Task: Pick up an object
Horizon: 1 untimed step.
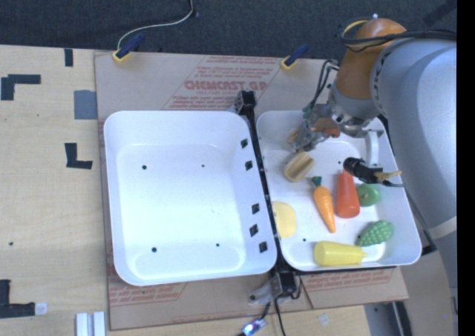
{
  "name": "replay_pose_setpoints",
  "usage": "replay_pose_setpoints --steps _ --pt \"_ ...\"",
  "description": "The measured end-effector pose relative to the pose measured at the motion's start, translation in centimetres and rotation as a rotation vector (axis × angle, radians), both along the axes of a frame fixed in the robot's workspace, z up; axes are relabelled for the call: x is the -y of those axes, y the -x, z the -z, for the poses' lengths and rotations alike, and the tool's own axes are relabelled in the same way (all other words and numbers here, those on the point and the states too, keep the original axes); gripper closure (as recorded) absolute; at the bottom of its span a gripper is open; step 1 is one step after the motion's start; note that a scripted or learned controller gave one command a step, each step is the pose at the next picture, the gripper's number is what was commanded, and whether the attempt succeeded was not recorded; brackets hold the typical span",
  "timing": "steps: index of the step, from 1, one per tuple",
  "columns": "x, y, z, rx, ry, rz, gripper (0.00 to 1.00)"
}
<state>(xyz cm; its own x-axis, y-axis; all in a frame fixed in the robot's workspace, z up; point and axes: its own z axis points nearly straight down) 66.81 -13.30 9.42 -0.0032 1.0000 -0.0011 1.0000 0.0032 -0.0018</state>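
The hand (310,131) is located over the far part of the right bin (276,128), carried by the grey arm (415,104) that enters from the right of the camera view. Whether the hand is apart or together cannot be told, and nothing is seen clamped in it. A tan bread roll (298,166) lies just beside the hand on its near side; contact between the two cannot be determined. Nearer the front of the same bin, a carrot (323,207) is laid beside a red pepper (346,193), with a round green item (368,195) against the pepper's right side. A pale yellow disc (283,217) rests by the bin's left wall. At the front wall a yellow corn cob (338,254) is found, with a bumpy green vegetable (375,233) just beside it to the right. The left bin (178,201) stands alongside, touching the right bin. Both bins rest on a cardboard sheet (215,82) laid over the worktop (44,179).
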Motion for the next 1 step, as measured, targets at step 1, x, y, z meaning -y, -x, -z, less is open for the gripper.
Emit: replay_pose_setpoints --steps 1 --pt "-1.02 16.82 0.87 -0.003 -0.003 0.008 1.00"
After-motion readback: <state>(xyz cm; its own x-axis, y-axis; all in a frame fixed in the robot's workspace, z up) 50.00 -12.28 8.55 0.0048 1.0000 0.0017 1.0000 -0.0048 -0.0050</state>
